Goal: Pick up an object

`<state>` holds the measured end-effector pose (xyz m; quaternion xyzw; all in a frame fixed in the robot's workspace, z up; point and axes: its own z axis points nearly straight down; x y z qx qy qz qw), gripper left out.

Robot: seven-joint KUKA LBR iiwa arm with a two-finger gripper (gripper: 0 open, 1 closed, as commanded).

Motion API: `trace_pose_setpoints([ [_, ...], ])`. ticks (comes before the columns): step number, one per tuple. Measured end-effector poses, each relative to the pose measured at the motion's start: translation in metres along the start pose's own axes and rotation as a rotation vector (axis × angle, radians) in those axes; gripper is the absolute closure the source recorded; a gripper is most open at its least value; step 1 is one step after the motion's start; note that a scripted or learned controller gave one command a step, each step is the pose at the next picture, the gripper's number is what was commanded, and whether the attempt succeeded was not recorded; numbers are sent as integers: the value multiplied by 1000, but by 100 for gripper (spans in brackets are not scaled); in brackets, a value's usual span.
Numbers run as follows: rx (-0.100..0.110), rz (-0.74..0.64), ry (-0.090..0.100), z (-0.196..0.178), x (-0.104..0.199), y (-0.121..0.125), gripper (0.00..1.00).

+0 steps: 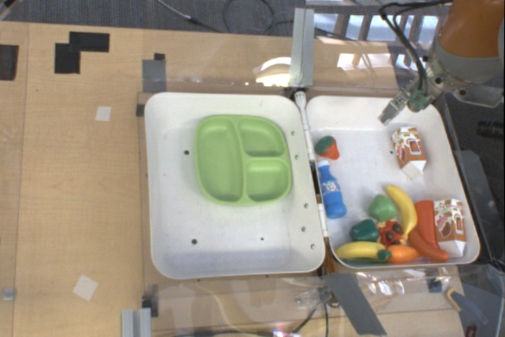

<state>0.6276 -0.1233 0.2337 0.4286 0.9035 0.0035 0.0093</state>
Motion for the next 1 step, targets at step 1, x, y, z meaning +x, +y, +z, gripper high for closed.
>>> trace_pose_setpoints([
  [1,9,3,7,5,0,-4,0],
])
